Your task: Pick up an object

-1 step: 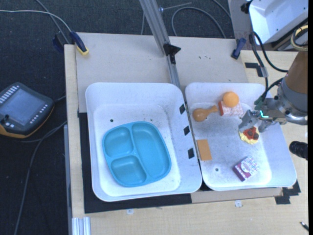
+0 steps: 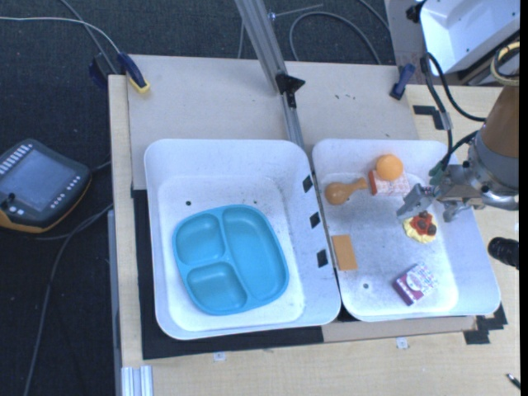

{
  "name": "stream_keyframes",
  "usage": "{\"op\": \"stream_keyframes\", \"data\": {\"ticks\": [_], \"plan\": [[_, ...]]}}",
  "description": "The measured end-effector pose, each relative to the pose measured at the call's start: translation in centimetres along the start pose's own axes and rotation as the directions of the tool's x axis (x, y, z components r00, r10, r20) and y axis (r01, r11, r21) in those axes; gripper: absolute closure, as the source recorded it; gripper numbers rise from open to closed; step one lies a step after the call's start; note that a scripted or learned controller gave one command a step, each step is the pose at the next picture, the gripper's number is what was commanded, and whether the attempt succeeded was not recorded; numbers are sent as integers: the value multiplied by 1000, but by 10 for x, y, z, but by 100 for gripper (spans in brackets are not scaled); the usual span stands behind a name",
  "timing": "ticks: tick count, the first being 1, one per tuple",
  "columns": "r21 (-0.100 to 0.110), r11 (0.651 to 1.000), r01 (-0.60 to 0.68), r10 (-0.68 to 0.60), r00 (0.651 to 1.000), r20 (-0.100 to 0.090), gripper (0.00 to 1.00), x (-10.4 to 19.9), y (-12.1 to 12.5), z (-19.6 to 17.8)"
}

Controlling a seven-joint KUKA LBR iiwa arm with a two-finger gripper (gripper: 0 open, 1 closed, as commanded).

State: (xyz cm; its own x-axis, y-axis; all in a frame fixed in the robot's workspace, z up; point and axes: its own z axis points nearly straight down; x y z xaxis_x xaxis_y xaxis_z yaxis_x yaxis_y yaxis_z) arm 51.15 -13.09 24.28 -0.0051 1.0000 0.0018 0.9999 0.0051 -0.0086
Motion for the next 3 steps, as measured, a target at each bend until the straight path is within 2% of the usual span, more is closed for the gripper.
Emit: {"op": "stream_keyframes", "data": {"ticks": [2, 3], "plan": [[5, 1000, -1, 1, 1000, -2, 0, -1, 5, 94], [6, 1000, 0, 0, 1000, -2, 0, 8, 0, 144]]}}
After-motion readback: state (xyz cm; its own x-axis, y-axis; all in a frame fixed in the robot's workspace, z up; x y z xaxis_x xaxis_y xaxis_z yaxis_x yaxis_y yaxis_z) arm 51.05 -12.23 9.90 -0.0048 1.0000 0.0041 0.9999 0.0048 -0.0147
